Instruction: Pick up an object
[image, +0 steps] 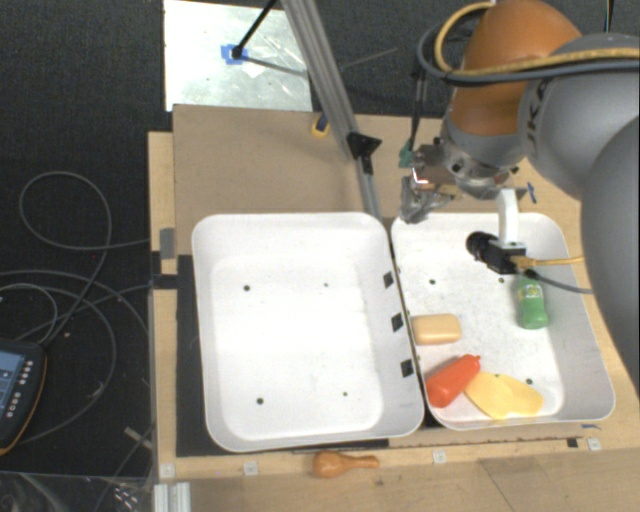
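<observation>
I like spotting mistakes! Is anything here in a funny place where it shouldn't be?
Yes. A small tan pear-shaped toy lies on the bench in front of the left bin, outside both bins, while the other toys sit in the right bin.

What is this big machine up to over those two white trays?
A grey and orange robot arm is reaching in over the right-hand bin, where it is meant to pick something up. Its pincer hangs over the far left corner of that bin, with nothing visibly in it. The objects lie nearer the front: a green bottle, a beige block, a red piece and a yellow piece. A small tan object lies on the bench in front of the left bin.
</observation>
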